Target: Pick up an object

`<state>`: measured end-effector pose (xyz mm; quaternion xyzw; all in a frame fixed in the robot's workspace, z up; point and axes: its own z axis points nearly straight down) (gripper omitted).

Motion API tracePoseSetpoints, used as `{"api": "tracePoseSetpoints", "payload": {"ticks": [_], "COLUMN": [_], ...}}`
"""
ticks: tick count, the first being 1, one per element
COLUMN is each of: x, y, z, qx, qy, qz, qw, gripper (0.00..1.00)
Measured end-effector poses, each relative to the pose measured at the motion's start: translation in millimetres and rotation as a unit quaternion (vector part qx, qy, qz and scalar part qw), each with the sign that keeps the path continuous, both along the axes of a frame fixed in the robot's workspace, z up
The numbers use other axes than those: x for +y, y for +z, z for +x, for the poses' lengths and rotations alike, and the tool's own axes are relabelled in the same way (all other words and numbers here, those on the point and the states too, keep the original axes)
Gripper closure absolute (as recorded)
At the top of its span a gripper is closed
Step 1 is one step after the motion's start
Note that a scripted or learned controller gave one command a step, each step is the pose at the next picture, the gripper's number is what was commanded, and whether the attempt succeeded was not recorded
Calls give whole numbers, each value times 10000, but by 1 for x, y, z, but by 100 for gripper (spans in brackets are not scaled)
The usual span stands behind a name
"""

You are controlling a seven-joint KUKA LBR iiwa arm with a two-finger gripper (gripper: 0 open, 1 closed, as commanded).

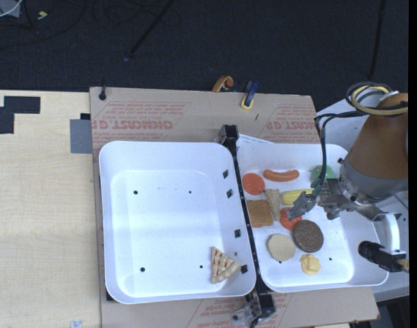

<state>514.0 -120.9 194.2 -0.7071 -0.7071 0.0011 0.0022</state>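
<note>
A pale wooden bench (37, 210) (black patches at its left) meets dark carpet (195, 33) strewn with cables.

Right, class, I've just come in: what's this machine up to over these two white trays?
A grey robot arm reaches from the right over the right bin, its claw low among toy foods: a sausage, a brown disc, a toast slice. Nothing is lifted yet. A waffle piece lies in the left bin.
</note>
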Motion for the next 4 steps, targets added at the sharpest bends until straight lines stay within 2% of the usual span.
{"api": "tracePoseSetpoints", "payload": {"ticks": [1,2,3,4], "x": [33,33,32,64], "y": [-94,-107,-97,-1], "z": [42,108,105,37], "qx": [22,-31,5,-30], "qy": [15,11,-8,13], "qz": [8,-8,1,6], "qw": [10000,10000,10000,10000], "gripper": [0,0,100,100]}}
